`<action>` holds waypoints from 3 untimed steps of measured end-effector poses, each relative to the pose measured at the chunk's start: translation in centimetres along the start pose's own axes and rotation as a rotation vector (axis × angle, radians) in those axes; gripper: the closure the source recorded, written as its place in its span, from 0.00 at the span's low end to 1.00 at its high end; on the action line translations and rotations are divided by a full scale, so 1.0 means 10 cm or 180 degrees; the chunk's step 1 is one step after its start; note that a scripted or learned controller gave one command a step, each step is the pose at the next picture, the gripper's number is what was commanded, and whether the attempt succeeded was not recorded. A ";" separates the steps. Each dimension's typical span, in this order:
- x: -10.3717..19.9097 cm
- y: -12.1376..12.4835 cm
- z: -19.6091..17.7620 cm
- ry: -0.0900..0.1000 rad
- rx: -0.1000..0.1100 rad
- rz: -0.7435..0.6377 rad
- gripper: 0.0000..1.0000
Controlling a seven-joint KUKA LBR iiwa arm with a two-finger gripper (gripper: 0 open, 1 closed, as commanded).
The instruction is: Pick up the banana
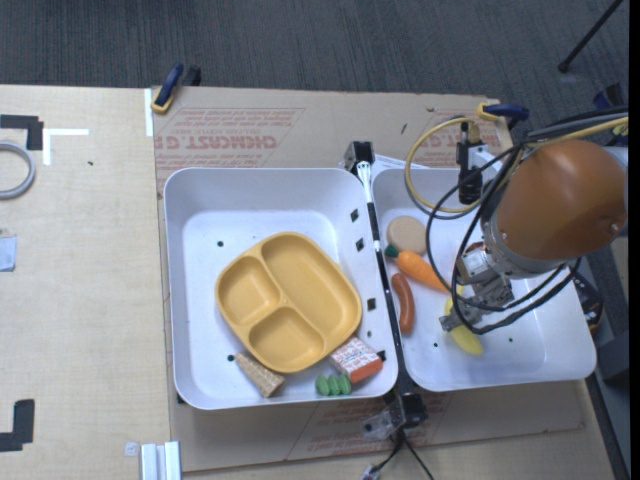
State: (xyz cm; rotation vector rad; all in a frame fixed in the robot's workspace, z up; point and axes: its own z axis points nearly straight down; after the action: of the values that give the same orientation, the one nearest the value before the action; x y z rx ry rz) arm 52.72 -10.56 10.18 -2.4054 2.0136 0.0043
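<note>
Table (80, 298) is sitting on dark grey carpet (330, 23), cardboard sheet (240, 133) lying under two white bins. Left bin (190, 298) is holding a yellow divided plate (288, 301). Right bin (540, 353) is holding a carrot (420, 269), a sausage (404, 301) and the banana (463, 337) near its front. End effector (472, 313) is hovering right over the banana, cables blocking it; can't tell its opening or any grip
</note>
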 end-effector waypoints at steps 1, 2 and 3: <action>0.11 -0.13 0.08 0.0012 -0.0004 -0.2515 1.00; 0.11 -0.12 0.09 0.0005 -0.0008 -0.2518 0.00; 0.02 -0.05 0.10 0.0004 -0.0011 -0.2950 0.00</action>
State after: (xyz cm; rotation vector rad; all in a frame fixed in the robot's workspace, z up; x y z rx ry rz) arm 53.21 -10.69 9.21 -3.0542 0.7267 0.0027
